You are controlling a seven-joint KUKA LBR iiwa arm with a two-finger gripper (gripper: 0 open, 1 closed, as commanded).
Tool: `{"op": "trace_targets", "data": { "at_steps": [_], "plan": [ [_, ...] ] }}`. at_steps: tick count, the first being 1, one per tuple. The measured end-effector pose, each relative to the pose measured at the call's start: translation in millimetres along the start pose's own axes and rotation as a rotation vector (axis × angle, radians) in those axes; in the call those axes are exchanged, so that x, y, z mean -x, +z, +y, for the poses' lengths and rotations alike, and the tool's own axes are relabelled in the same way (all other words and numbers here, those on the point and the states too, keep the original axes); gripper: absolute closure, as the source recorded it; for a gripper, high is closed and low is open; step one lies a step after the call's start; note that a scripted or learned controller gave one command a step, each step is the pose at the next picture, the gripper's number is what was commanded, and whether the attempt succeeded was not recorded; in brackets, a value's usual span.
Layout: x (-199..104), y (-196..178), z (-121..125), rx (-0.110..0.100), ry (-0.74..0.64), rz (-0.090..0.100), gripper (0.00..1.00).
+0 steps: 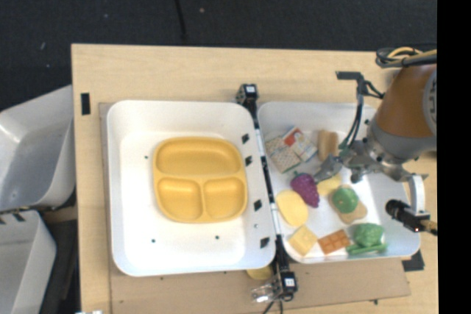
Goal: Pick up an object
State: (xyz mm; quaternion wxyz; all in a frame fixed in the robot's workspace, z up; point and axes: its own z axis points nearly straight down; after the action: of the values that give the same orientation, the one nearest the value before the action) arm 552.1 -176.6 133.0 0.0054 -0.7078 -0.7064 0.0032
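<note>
Purple grape bunch (305, 188) sits mid right bin (383, 255), crowded among other toy food: yellow lemon-like piece (292, 208) just left-below, green-topped item (344, 200) right, carton (288, 148) above. All loose, likely dumped in as pick targets. Gripper (329, 168) hangs low just up-right of the grapes, near touching; can't tell its grip state. Yellow divided plate (199, 179) in left bin (132, 246).

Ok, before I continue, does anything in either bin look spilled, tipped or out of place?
Nothing stands out. The yellow divided tray lies flat in the left bin, and the toy foods sit loosely jumbled inside the right bin, none over its rim.
</note>
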Motion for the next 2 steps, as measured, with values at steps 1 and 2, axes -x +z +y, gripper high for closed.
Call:
{"op": "trace_targets", "data": {
  "at_steps": [1,2],
  "plan": [
    [-59.5,24.6,-9.2,0.024,0.008,-0.021,0.0],
    [-88.6,1.9,-25.6,0.012,0.0,-0.005,0.0]
  ]
}}
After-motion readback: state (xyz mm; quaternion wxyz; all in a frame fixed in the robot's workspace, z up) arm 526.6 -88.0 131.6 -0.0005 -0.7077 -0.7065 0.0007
